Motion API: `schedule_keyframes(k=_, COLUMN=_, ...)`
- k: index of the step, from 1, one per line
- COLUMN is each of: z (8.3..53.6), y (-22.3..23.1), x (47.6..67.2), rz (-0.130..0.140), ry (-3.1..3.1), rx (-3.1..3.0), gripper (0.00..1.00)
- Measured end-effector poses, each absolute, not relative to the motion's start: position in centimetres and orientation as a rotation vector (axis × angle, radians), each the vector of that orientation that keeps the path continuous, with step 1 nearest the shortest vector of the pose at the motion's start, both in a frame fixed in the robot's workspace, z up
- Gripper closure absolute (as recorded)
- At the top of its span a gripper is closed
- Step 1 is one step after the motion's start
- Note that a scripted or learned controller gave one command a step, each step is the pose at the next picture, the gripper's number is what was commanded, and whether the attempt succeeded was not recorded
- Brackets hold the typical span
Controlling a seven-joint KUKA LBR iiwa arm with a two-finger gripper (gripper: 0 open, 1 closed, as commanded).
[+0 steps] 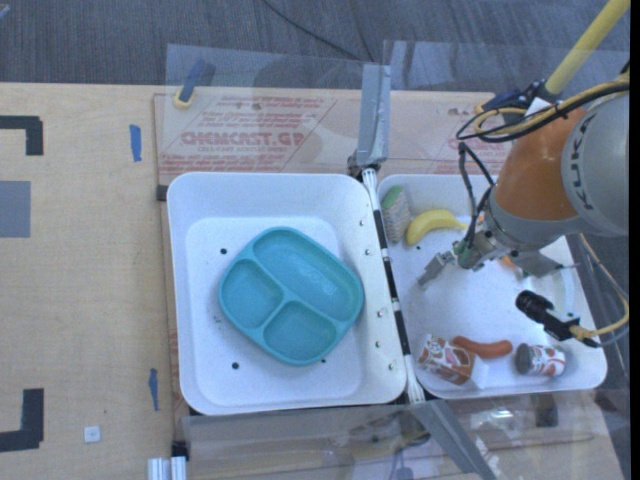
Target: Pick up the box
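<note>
Approach step judged: gripper point(440, 266) hung in right bin point(592, 368), fingers open and empty, to be moved down-frame onto box point(447, 357).

Even, bright overhead light falls on my bench. The white bins point(190, 298) look slightly washed out, clear plastic sheeting point(300, 68) shows faint glare, shadows stay soft, and detail is mildly blurred.
</note>
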State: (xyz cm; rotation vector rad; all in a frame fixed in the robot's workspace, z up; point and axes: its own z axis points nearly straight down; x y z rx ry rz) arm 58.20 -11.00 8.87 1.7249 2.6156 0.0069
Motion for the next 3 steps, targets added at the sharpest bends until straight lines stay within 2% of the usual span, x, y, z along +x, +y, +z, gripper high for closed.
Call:
schedule_keyframes(k=1, z=10.1, y=-11.2, x=58.4, rz=0.011, ry=2.607, rx=1.726, gripper=1.00)
schedule_keyframes(k=2, z=10.0, y=-11.2, x=58.3, rz=0.011, ry=2.607, rx=1.727, gripper=0.00)
schedule_keyframes(k=3, z=8.7, y=-10.5, x=66.2, rz=-0.022, ry=2.703, rx=1.638, gripper=0.00)
